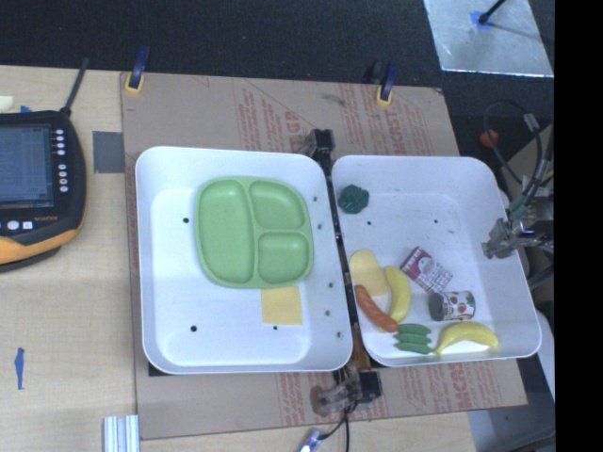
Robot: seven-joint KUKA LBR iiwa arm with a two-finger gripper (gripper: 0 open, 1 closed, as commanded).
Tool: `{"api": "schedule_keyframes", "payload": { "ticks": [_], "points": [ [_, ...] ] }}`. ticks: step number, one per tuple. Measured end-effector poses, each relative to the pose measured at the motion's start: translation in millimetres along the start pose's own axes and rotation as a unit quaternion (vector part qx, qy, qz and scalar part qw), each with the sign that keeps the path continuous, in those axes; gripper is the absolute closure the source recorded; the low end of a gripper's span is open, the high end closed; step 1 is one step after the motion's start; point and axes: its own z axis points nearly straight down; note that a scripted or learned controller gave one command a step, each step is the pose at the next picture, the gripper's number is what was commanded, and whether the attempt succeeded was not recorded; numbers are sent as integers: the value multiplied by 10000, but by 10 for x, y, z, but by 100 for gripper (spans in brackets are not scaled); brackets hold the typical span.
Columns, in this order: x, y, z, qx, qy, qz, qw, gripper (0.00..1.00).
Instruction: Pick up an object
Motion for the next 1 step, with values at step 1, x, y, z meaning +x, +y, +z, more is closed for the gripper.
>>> {"api": "schedule_keyframes", "payload": {
  "ticks": [1],
  "points": [
    [513, 339, 1242, 15, -1, -9, 10000, 0]
  ]
}}
